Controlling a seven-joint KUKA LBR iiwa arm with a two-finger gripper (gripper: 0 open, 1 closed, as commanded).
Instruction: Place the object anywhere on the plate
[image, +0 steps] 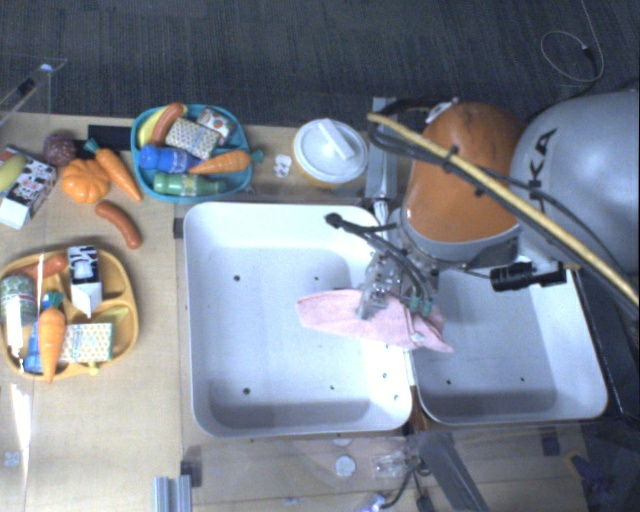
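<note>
A pink cloth (340, 312) lies spread across the divider between the two white bins, partly in the left bin (250, 330) and partly in the right bin (520, 380). My gripper (388, 298) hangs right over the middle of the cloth, at or just above its surface, and its body hides the part of the cloth beneath it. A yellow plate (122, 300) loaded with toy food sits on the bench at the far left, well away from the gripper.
A blue bowl (240, 180) of toy food and a white-lidded container (330, 150) stand behind the left bin. A toy pumpkin (82, 180), carrot and sausage (120, 225) lie on the bench at the left. The arm's orange band (465, 190) looms over the bins' far edge.
</note>
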